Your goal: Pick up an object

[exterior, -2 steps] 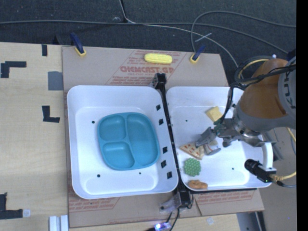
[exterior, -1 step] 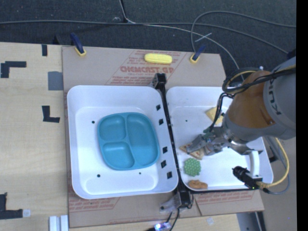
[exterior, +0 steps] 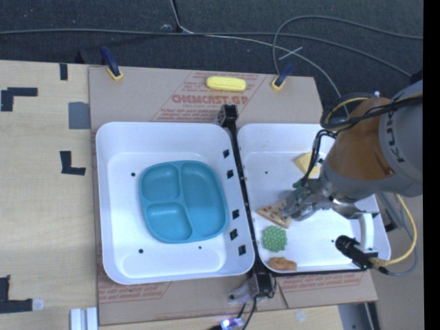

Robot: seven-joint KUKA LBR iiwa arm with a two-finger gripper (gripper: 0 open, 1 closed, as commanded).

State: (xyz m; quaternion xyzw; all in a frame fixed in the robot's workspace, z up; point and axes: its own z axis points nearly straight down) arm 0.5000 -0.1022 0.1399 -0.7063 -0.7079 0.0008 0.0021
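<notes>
Claw (exterior: pixel 297 208): seen low in the right bin (exterior: pixel 357 253), at the end of the grey arm (exterior: pixel 364 157) that reaches in from the right.
Claw state: cannot be told; the tip is blurred and dark against the thing beneath it.
Nearest thing: a flat tan wedge (exterior: pixel 273 214), like a cracker or slice, lying on the bin floor just left of the claw and seemingly touched by it.
Wedge axis: the long side runs from lower left to upper right, pointing toward the claw tip.
Key relation: the wedge lies to the claw's left and slightly below it in the view; only its right end is met, so the grasp is judged to sit off the middle.
Grip: no hold can be confirmed, since the wedge is not seen between fingers.
Other candidates: a green ball (exterior: pixel 274 238) just below the wedge, an orange lump (exterior: pixel 282 263) near the bin's lower wall, a yellow piece (exterior: pixel 304 162) above the claw, partly hidden by the arm.
Left bin (exterior: pixel 110 184): a blue divided plate (exterior: pixel 183 201) is held there, well apart from the claw.
Outside the bins: a yellow corn-like thing (exterior: pixel 225 83) is laid on the cardboard (exterior: pixel 137 95) on the tabletop (exterior: pixel 41 184).
Judgement: a small shift left along the wedge's axis is likely needed before lifting.
</notes>
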